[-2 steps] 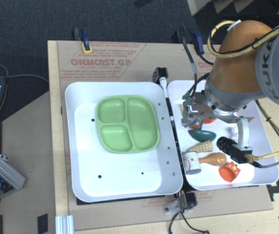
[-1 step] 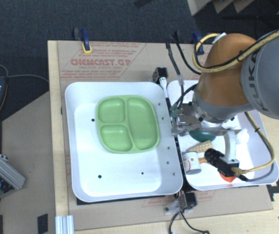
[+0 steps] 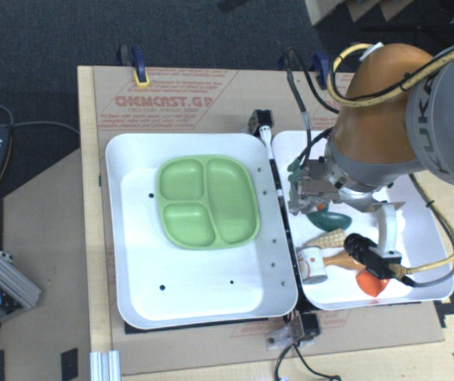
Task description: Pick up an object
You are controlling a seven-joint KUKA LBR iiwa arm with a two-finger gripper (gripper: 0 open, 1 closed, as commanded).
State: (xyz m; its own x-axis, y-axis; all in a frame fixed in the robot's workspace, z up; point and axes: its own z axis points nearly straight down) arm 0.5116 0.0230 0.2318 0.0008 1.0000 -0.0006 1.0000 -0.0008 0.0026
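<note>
A dark teal object [image 3: 336, 219] is seen in the right bin [image 3: 334, 290], near that bin's left wall and just below the gripper [image 3: 305, 195] in the camera view. Whether the two are touching cannot be told. The gripper is set low over the left part of the right bin, close to the divide between the bins. How far it is opened cannot be made out, nor whether anything is held in it.

Just beside the teal object, toward the near edge, a tan waffle-patterned cone [image 3: 328, 241] is laid on its side. Nearer still, a small white cup [image 3: 313, 265] is found by the left wall. A tan piece [image 3: 340, 258] is placed beside it, and an orange-red object [image 3: 372, 284] toward the near right.

The left bin [image 3: 132, 236] is occupied by a pale green divided plate [image 3: 209, 202], laid flat in its far half. Both bins are borne on a brown board [image 3: 100, 117].
</note>
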